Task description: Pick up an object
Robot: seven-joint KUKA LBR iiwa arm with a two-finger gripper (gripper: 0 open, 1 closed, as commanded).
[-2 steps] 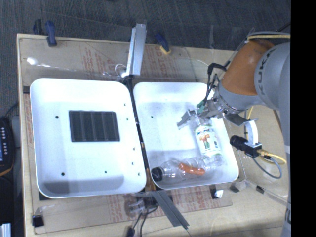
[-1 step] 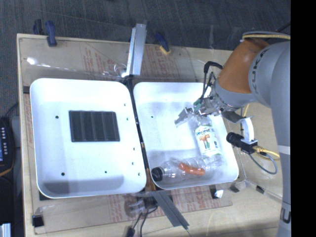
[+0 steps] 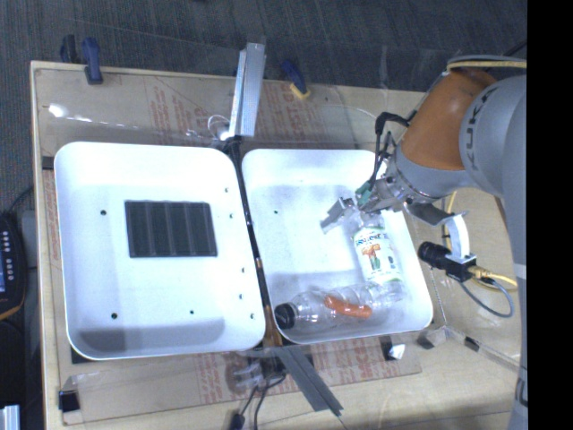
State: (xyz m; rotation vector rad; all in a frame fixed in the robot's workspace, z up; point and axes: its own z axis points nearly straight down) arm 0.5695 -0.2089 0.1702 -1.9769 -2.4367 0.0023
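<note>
My gripper (image 3: 338, 213) hangs over the right bin (image 3: 295, 173), near its middle right, reaching in from the right. Just below and to the right of it a small white bottle with a green and orange label (image 3: 377, 254) lies against the bin's right wall. Along the front wall lies a clear plastic bottle with a black cap (image 3: 333, 308), with something orange showing through it. A black ribbed rectangular pad (image 3: 170, 228) lies flat in the left bin (image 3: 81, 177). Nothing shows in the gripper's grasp.
A metal post (image 3: 247, 88) stands at the back between the two bins. Blue clamps (image 3: 91, 59) hold the bench's far edge. A black strip (image 3: 252, 249) runs along the seam between the bins.
</note>
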